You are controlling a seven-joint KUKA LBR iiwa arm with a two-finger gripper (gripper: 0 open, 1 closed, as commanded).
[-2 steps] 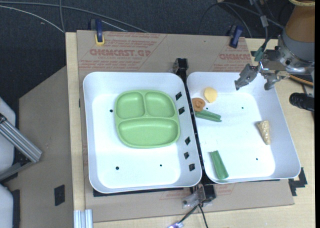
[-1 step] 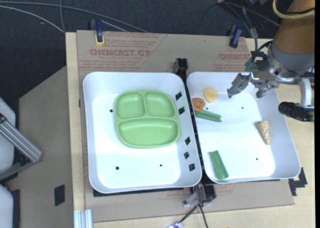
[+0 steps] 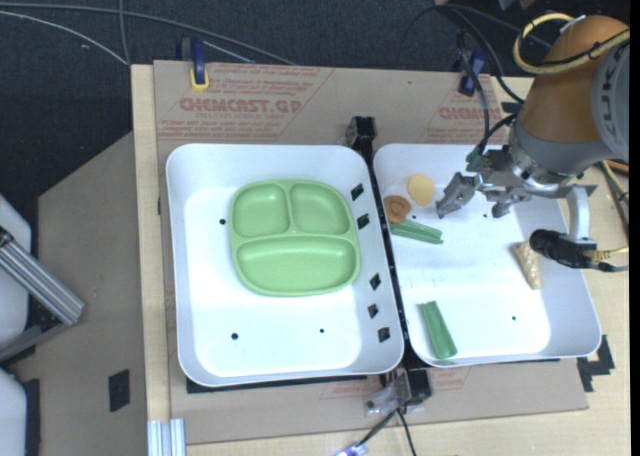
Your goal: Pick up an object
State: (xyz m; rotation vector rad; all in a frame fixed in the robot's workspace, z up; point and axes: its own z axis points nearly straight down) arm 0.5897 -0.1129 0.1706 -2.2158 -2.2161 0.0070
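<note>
My claw (image 3: 475,199) hangs released, holding nothing, at upper right; next I must descend onto the yellow piece (image 3: 421,187) beside it.

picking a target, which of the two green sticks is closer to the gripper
The upper green stick, lying near the bins' divider just below the orange piece. The other green stick lies at the right bin's front edge, farther from the gripper.

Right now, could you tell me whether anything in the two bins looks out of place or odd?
Nothing looks spilled or damaged. The green divided plate sits flat in the left bin. In the right bin, two green sticks, two small round pieces and a tan piece lie scattered, apart from the gripper.
</note>
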